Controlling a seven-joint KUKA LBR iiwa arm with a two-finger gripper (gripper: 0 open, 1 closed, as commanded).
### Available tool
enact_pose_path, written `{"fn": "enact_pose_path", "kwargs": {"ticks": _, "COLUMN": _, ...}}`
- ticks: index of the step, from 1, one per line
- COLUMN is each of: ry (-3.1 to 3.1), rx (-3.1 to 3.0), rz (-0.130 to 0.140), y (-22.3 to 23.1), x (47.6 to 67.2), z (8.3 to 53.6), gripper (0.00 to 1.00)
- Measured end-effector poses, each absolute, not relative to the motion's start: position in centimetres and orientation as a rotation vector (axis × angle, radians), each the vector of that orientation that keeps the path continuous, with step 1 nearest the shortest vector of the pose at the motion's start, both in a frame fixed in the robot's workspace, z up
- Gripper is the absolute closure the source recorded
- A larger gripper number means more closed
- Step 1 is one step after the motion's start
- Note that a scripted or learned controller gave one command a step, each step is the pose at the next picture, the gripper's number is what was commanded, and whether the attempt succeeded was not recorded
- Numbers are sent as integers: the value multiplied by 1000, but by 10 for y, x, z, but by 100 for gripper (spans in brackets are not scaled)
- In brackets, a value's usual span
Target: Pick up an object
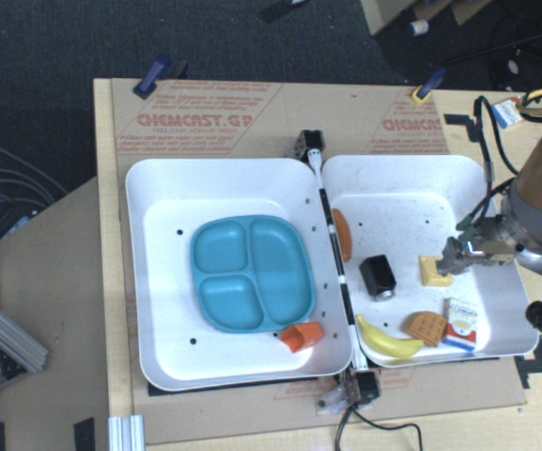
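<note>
One glossy blue three-compartment plastic plate (pixel 251 272), one orange block (pixel 301 335). One curved yellow banana (pixel 388 342). Metal gripper (pixel 453 256) beside pale-yellow block (pixel 430 271); finger state indiscernible.

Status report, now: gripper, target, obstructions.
Gripper low over right bin, holding nothing visible. Yellow block right beside it. Black box, cracker, banana nearby, apart.

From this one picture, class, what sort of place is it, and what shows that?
Probably a robot lab or test bench, not a kitchen. A gripper reaches over two white bins on a clamped cardboard sheet, and the toy-like banana and divided plate look like practice objects.
</note>
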State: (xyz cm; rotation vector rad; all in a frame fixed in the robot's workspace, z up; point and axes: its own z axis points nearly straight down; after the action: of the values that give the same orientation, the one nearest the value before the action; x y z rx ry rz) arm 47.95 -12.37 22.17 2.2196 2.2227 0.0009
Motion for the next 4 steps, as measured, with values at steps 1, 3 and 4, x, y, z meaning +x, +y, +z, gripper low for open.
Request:
{"fn": "enact_pose_path", "kwargs": {"ticks": 1, "ry": 2220, "rx": 2220, "rz": 0, "y": -161, "x": 479, "z": 243, "gripper": 100}}
{"fn": "enact_pose_path", "kwargs": {"ticks": 3, "ry": 2220, "rx": 2220, "rz": 1, "y": -139, "x": 480, "z": 257, "gripper": 100}}
{"fn": "enact_pose_path", "kwargs": {"ticks": 4, "ry": 2220, "rx": 2220, "rz": 1, "y": -155, "x": 479, "z": 264, "gripper": 100}}
